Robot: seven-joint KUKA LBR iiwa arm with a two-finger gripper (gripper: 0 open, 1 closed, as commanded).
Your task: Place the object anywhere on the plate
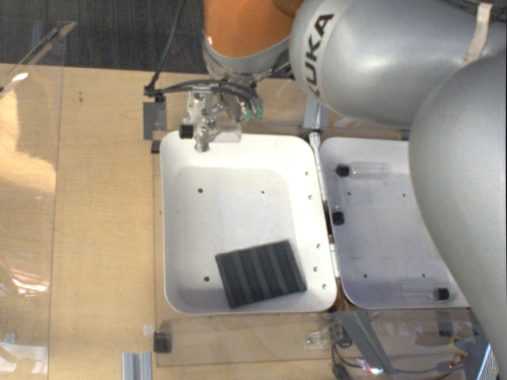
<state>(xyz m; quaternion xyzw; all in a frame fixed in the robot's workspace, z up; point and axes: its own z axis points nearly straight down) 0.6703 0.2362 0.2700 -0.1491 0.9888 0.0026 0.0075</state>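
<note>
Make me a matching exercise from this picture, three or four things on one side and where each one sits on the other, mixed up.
Things:
1. ridged pad
2. claw
3. right bin
4. orange band

Places:
A. top of the view, above the claw
B. lower part of the left bin
C. partly under the grey arm
D. over the left bin's top edge

Pairs: 1-B, 2-D, 3-C, 4-A

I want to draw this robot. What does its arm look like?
The arm is fat, round and shiny grey, with KUKA in dark letters on its side. An orange band wraps it above the wrist. Below hangs a small gripper of silvery metal, with dark cables and a bit of green.
</note>
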